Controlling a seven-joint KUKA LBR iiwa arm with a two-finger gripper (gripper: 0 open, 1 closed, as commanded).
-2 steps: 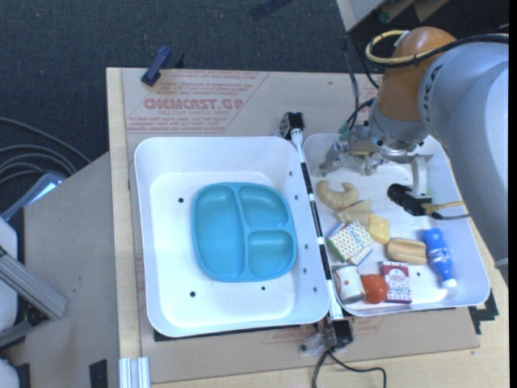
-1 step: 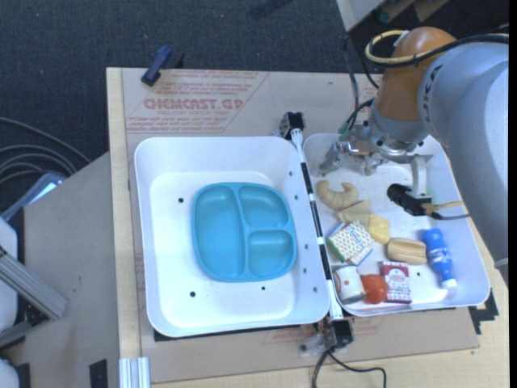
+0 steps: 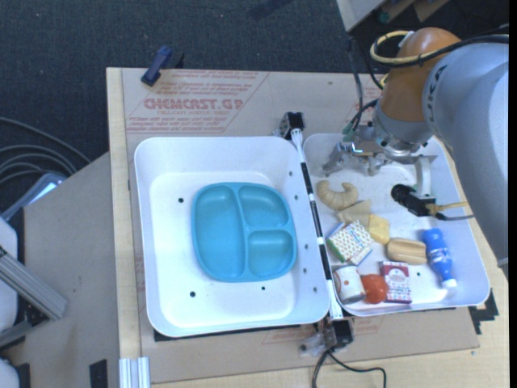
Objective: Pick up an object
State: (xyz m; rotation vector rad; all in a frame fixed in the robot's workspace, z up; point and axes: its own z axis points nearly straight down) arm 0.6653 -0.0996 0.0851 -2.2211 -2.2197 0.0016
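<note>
You've got the gripper (image 3: pixel 354 162) low over the 12 o'clock end of the right shallow white bin (image 3: pixel 468 285). Its fingers are spread apart with nothing between them.

All pick candidates are in that bin:
- Beige crescent-shaped pastry (image 3: pixel 338 192), at the gripper's 6 o'clock, near but apart from it.
- Pale wedge (image 3: pixel 356 211), touching the pastry's lower end.
- Green-and-white checked box (image 3: pixel 349 241), at 7 o'clock from the bin's centre, with a yellow chunk (image 3: pixel 380 231) just beside it.
- Tan bread roll (image 3: pixel 406 251), beside a blue bottle with a white cap (image 3: pixel 439 257) at 4 o'clock.
- Red-and-white carton (image 3: pixel 396 282), red round item (image 3: pixel 373 289) and small white cube (image 3: pixel 347 280), along the 6 o'clock wall.

The left white bin (image 3: pixel 161 176) holds a blue divided plastic plate (image 3: pixel 242 231), centred. Both bins sit on the tabletop (image 3: pixel 194 95).
</note>
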